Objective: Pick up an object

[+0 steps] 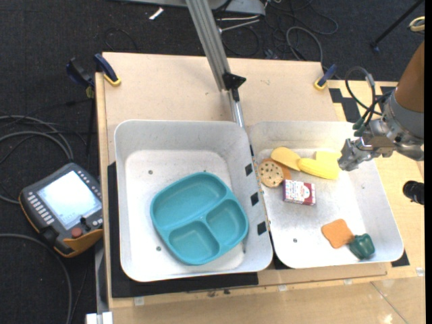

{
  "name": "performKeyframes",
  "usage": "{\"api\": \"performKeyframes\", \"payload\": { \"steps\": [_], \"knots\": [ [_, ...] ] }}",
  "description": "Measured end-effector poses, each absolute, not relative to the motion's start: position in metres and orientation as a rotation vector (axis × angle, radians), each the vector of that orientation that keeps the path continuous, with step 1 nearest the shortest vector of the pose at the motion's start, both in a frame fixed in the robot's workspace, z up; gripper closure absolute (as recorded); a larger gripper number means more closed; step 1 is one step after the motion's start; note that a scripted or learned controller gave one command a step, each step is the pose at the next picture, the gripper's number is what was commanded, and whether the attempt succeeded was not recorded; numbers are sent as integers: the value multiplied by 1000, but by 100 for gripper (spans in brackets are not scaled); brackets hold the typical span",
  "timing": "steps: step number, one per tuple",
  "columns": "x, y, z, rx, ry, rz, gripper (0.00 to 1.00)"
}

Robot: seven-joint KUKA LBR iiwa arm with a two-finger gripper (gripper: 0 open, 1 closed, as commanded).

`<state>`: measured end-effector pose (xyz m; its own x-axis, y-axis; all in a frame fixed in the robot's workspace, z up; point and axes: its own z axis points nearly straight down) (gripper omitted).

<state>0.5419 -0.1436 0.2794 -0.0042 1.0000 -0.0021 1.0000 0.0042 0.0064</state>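
A handheld pendant [62,209] with a pale screen and an orange-edged body is lying on dark carpet at the far left, its cable trailing away. A flat board bench [169,90] is carrying two shallow white bins with rounded corners. The left bin [135,140] is holding a smooth teal tray [198,217], glossy plastic, divided into three compartments and lying at a slant. A grey metal pole [209,36] is slanting down from the top edge to the seam between the bins. The right bin [378,201] is holding the loose pieces: a round tan cookie [272,174] dotted with dark chips is lying near the bin's left wall, a curved yellow banana [304,163] is lying just beside it to the right, a small red and white carton [299,192] is lying flat just below the banana, a flat orange slab [337,233] is lying nearer the front, and a lumpy green pepper [362,246] is touching that slab's right corner. The gripper [351,155] is hanging over the bin's upper right part, just beside the banana's right end; whether its fingers are parted or closed cannot be told, and nothing is visibly between them
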Motion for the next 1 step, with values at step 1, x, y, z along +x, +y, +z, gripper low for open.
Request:
{"api": "performKeyframes", "payload": {
  "steps": [1],
  "knots": [
    [547,-84,265,2213,2232,1,100]
  ]
}}
